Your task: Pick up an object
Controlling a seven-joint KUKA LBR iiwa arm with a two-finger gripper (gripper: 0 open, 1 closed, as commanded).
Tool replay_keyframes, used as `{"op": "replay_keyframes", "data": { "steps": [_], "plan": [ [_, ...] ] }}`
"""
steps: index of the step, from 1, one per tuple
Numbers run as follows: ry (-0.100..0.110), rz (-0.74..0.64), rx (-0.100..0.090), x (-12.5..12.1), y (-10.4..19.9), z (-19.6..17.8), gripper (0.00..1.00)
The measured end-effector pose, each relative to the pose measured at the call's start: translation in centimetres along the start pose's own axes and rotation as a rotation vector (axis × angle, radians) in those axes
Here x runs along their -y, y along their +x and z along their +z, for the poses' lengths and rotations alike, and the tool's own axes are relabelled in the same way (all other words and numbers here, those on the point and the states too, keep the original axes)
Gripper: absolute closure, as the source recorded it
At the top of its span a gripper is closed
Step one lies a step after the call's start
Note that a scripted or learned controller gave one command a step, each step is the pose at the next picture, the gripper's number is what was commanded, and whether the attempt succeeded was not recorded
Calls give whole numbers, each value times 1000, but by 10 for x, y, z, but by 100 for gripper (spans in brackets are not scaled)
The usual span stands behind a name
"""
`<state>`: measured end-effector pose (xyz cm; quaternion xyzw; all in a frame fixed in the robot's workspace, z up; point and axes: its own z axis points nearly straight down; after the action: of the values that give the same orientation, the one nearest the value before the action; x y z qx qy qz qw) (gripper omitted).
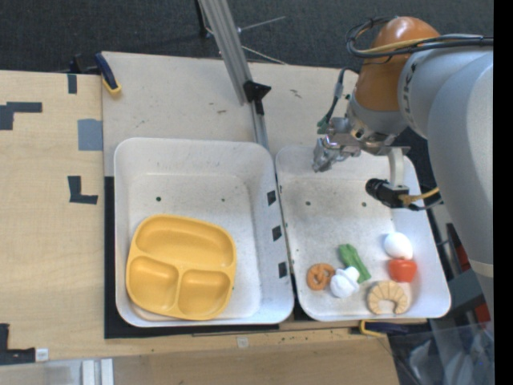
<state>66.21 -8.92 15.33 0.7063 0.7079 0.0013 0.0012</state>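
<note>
Below, pale wooden bench (48,215) bears two white bins (192,167), dark floor (120,14) beyond.

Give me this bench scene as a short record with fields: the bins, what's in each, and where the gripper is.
left bin: holds a yellow divided plate at its near side
right bin: holds a pretzel, green vegetable, white item, croissant, tomato and egg, clustered in the near right corner
gripper: above the far left corner of the right bin, apart from the items
gripper contents: nothing seen between the fingers
task status: no object picked up yet
</note>
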Motion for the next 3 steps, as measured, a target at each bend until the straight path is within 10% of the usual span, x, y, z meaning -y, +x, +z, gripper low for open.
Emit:
{"op": "replay_keyframes", "data": {
  "steps": [3],
  "plan": [
    [7,-2,-1,21,48,-64,100]
  ]
}}
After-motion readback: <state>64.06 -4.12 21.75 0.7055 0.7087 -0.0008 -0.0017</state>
